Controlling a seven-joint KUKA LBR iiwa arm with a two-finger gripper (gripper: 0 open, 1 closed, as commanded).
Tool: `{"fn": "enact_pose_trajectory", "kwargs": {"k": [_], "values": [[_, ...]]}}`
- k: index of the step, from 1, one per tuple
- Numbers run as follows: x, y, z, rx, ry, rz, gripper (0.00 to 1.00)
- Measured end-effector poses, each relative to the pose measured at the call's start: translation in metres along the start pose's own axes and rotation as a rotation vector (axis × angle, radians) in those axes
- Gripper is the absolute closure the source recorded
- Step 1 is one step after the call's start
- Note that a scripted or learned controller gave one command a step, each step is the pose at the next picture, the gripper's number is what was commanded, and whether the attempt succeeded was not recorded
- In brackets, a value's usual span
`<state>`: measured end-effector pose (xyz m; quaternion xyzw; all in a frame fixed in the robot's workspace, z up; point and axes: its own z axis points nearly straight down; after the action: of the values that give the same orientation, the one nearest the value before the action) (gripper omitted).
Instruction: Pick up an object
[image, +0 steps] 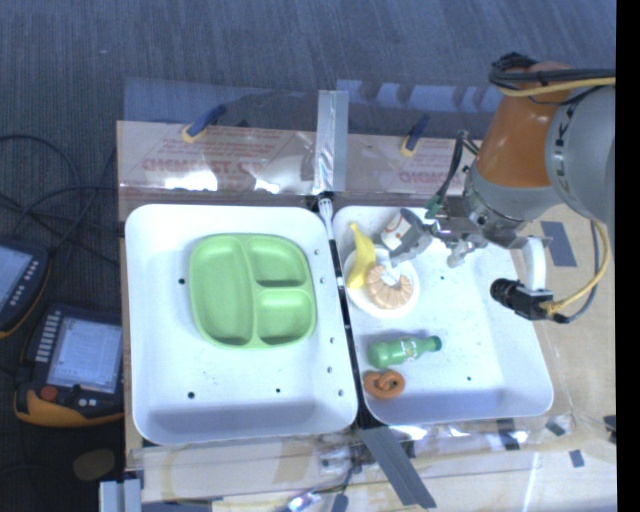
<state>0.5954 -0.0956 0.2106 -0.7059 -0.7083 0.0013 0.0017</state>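
Donut, green bottle, banana in rt bin; lt bin w/ green tray; tool open, empty

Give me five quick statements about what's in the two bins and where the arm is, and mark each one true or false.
1. The green divided tray lies in the left bin. True.
2. The green bottle stands upright. False: it lies on its side in the right bin.
3. The gripper hangs over the right bin, near its back. True.
4. The banana sits in the green divided tray. False: it is in the right bin, beside the small white plate.
5. The brown doughnut-shaped toy lies nearer the front edge than the green bottle. True.
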Motion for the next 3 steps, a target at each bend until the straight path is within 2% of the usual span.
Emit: {"fn": "enact_pose_trajectory", "kwargs": {"k": [1,2,3], "values": [[-0.003,0.021,0.088,-0.003,-0.001,-0.023,0.00],[-0.014,0.026,0.104,-0.010,-0.004,-0.601,0.00],[0.003,0.057,0.027,-0.005,-0.004,-0.749,0.00]]}}
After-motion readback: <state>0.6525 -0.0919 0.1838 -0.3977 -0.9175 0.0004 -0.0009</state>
